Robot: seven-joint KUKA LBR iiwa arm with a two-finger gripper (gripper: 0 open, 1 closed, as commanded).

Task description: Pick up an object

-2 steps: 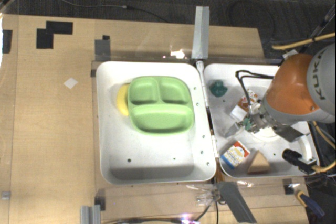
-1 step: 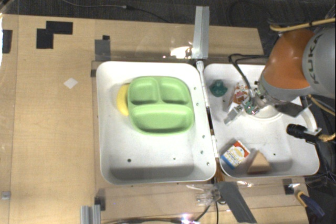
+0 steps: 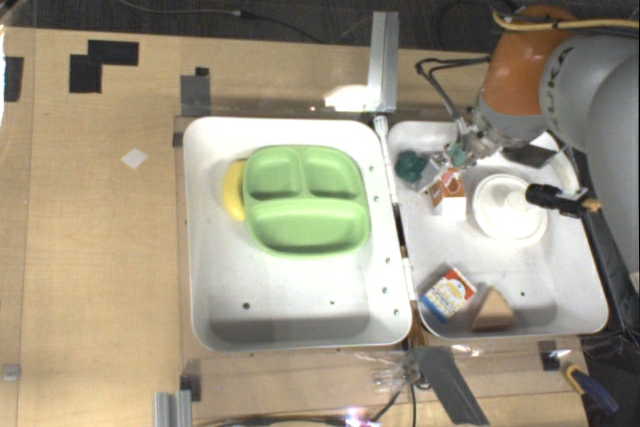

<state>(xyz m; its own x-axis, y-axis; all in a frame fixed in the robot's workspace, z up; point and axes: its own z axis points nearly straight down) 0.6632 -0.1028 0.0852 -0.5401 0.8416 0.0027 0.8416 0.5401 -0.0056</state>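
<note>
My gripper (image 3: 450,158) hangs low over the back left part of the right bin (image 3: 560,300), reaching in from the grey arm with the orange band (image 3: 518,75). Just left of it lies a dark teal object (image 3: 409,165). Directly below the gripper tip sits a small red and white packet (image 3: 447,187), close to or touching it. A white round bowl (image 3: 508,206) rests to the right of the packet. At the bin's front stand a small blue and orange box (image 3: 447,295) and a brown wedge (image 3: 492,311).
The left bin (image 3: 215,295) holds a green divided plate (image 3: 304,198) with a yellow banana-like piece (image 3: 232,190) poking out at its left edge. A metal post (image 3: 383,65) rises behind the divider between the bins.
</note>
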